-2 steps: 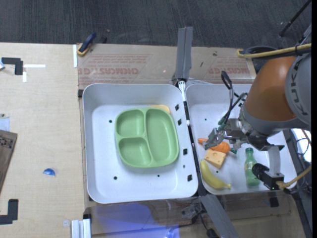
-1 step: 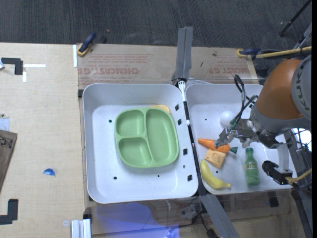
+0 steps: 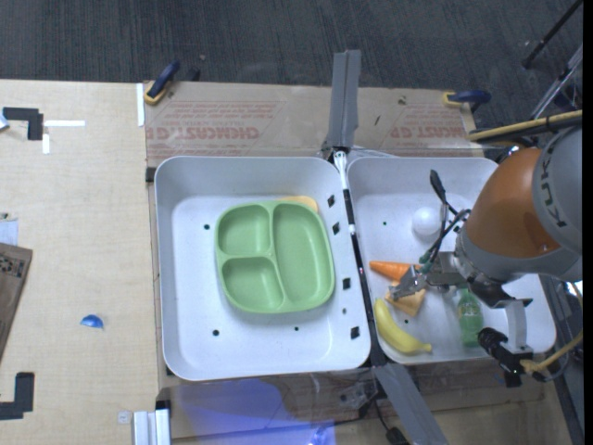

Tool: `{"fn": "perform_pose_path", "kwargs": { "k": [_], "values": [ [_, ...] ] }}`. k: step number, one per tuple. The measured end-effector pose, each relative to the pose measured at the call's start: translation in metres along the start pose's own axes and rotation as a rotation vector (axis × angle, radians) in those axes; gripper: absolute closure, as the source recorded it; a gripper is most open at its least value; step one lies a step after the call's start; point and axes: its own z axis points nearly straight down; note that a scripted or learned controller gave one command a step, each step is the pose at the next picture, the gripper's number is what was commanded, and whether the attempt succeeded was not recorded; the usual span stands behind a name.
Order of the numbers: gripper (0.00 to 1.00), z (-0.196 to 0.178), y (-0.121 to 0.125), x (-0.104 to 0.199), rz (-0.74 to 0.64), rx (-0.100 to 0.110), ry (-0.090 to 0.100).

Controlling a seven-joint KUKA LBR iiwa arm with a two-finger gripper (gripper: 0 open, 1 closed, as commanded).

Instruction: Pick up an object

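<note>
- Tan and wedge-shaped, a small bread-like piece [image 3: 411,301] lies in the right bin [image 3: 389,188], just at the tip of the end effector [image 3: 404,292], whose metal tips sit on or against the piece's upper left edge.
- Whether the piece is truly between the tips, or only under them, cannot be told; nor can it be told whether the tips are spread or closed.
- An orange carrot [image 3: 390,270] lies just above the end effector, pointing left, close to the tan piece but seemingly apart from it.
- A yellow banana [image 3: 399,332] lies just below the tan piece, curving down and to the right along the bin floor.
- A green bottle-like object [image 3: 470,315] stands to the right of the tan piece, partly behind the wrist hardware.
- A white ball [image 3: 426,219] rests higher in the same bin, well apart from the end effector.
- The grey arm with its orange band [image 3: 514,213] reaches in over the right bin from the right.
- The left bin [image 3: 181,248] holds a green divided plate [image 3: 275,256] with three compartments, and a sliver of something yellow peeks from behind its top edge.
- Both bins sit on cardboard over a pale wooden worktop [image 3: 69,230].
</note>
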Motion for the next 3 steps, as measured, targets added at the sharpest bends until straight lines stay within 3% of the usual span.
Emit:
{"fn": "perform_pose_path", "kwargs": {
  "k": [1, 2, 3],
  "values": [
    [0.00, 0.0017, 0.0258, 0.0077, 0.024, 0.003, -0.002],
    [0.00, 0.0016, 0.0258, 0.0077, 0.024, 0.003, -0.002],
    [1.00, -0.0044, 0.0257, 0.0057, 0.026, 0.008, -0.004]
  ]
}}
